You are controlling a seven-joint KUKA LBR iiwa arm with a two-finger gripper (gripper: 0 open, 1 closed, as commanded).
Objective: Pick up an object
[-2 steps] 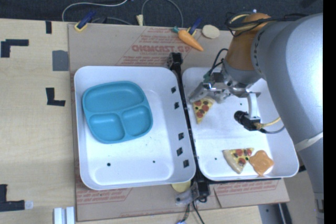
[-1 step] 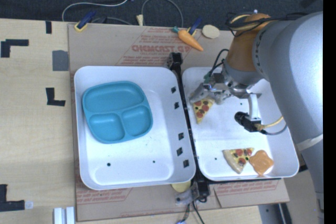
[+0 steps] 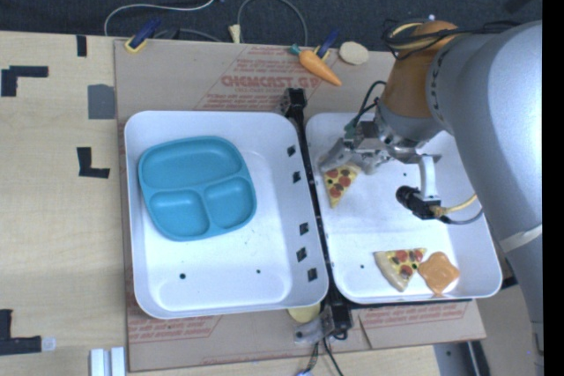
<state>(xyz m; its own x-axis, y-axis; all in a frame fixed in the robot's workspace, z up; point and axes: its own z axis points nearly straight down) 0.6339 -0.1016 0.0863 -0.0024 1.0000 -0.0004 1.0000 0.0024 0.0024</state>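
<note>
near the front edge of the right bin (image 3: 476, 229) lie two items touching each other: a toy pizza slice (image 3: 397, 265) and, just beside it toward the front right corner, an orange-tan bread-like piece (image 3: 439, 272), exact type unclear. second toy pizza slice (image 3: 338, 183) sits by the right bin's left wall, toward the back, tip pointing to the front. gripper (image 3: 345, 156) is low over the bin, just behind and touching or nearly touching that second slice; metal fingers (image 3: 333, 158) angle down toward its crust end. fingers look slightly apart, and the slice lies flat on the bin floor, not between them. grey arm (image 3: 498, 119) with orange band (image 3: 410, 88) comes in from the right side; a black cable fitting (image 3: 416, 201) hangs over the bin's middle.

left bin (image 3: 154, 277) carries a blue divided plate (image 3: 197, 187), three compartments, placed toward its back left corner.

on the cardboard (image 3: 256, 75) behind the bins: a toy carrot (image 3: 317, 67) and a pale round piece (image 3: 354, 54), just beside each other, apart from both bins.
</note>
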